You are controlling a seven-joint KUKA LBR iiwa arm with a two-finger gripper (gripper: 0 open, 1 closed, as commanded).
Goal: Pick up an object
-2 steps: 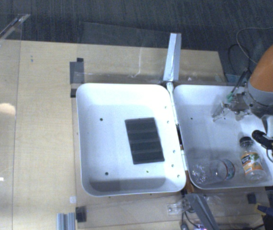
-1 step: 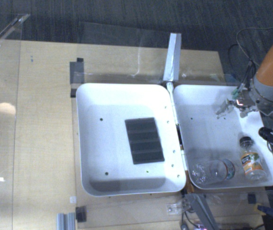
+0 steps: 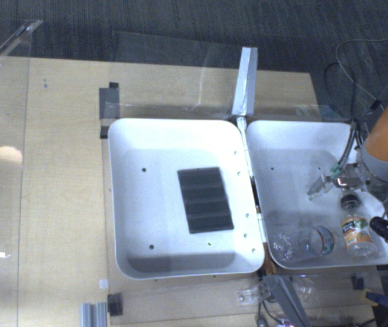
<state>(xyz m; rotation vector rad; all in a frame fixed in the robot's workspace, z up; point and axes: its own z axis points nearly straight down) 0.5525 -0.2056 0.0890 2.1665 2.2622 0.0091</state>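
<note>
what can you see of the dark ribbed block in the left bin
The dark ribbed block is a flat, charcoal-black rectangle, matte, with ridges crossing its short width that split it into about four bands. It looks like rubber or foam, though the material cannot be told for sure. It lies flat on the floor of the left bin, near the middle, turned a little off the bin's edges. Nothing else touches it, and it sits clear of the bin walls.

Clear cup and small bottle, right bin.
</note>
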